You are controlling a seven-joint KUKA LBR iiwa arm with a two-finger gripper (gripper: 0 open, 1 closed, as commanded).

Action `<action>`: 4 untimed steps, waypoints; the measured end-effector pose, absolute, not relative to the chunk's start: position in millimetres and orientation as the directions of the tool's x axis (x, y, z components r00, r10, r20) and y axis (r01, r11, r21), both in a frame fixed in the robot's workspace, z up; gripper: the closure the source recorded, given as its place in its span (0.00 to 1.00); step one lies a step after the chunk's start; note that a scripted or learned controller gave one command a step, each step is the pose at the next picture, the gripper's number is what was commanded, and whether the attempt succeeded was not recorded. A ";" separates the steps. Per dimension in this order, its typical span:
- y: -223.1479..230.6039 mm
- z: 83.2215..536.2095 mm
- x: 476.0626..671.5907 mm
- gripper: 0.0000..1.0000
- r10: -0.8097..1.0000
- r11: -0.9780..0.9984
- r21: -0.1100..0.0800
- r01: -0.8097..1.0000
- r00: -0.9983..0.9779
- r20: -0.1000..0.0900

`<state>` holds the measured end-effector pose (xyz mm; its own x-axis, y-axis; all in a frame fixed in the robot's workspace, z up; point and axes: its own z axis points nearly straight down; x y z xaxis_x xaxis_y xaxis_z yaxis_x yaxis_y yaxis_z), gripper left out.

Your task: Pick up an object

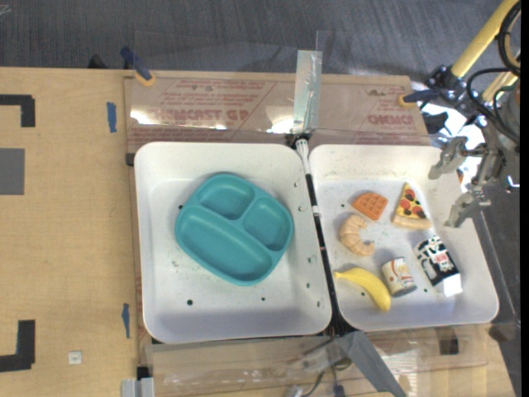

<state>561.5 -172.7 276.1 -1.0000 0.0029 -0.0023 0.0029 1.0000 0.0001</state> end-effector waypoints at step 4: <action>-80.7 187.5 559.3 1.00 0.619 0.785 0.006 0.619 -0.785 -0.005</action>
